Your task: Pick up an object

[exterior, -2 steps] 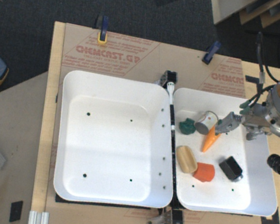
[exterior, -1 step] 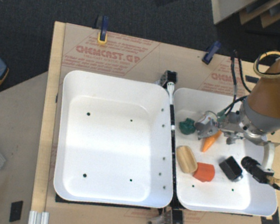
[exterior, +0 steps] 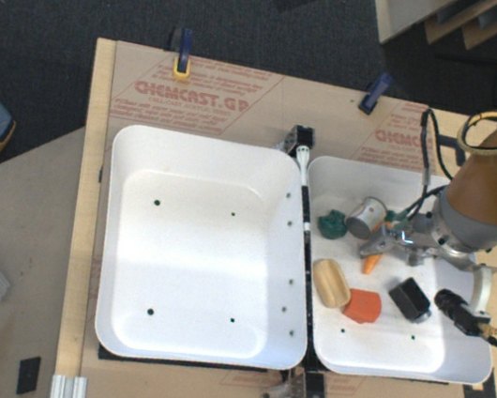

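Note:
The arm reaches in from the right over the right bin (exterior: 373, 358), and my gripper (exterior: 384, 241) is low over the bin's upper middle. A small orange piece (exterior: 371, 261) lies right under the gripper's tip; whether it is gripped is hidden. A grey and tan round thing (exterior: 366, 216) sits just left of the gripper, with a dark green object (exterior: 332, 224) further left. A tan bread-like loaf (exterior: 331, 283), a red-orange block (exterior: 363, 307) and a black block (exterior: 410, 299) lie nearer the front.
The left bin (exterior: 130, 220) stands beside the right one, and a dark divider rail (exterior: 303, 241) runs between them. Both rest on a brown board (exterior: 247, 98) held by blue clamps (exterior: 184, 47) at the back.

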Robot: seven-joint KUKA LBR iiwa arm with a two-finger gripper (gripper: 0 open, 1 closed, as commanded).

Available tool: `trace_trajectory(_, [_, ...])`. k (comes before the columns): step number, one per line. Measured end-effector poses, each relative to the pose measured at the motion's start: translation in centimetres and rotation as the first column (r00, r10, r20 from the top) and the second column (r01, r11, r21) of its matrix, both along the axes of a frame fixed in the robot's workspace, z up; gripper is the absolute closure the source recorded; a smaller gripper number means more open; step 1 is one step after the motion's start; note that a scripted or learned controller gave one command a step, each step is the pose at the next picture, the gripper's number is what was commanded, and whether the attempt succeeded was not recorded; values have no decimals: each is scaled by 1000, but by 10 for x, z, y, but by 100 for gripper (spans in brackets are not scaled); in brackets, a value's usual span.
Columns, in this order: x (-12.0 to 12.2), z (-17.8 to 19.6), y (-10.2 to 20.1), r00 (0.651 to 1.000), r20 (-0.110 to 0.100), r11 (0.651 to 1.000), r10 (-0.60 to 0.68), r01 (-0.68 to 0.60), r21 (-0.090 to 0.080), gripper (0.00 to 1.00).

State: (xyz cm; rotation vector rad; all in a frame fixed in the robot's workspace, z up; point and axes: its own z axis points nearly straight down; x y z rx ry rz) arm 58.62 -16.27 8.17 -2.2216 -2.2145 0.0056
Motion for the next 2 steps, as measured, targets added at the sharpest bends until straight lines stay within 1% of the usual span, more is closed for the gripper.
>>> trace_trajectory(1, [2,14,2,1000,7,1000,2,-2,-1,100])
trace_trajectory(2, [-45,3,68,1000,3,1000,7,-7,0,100])
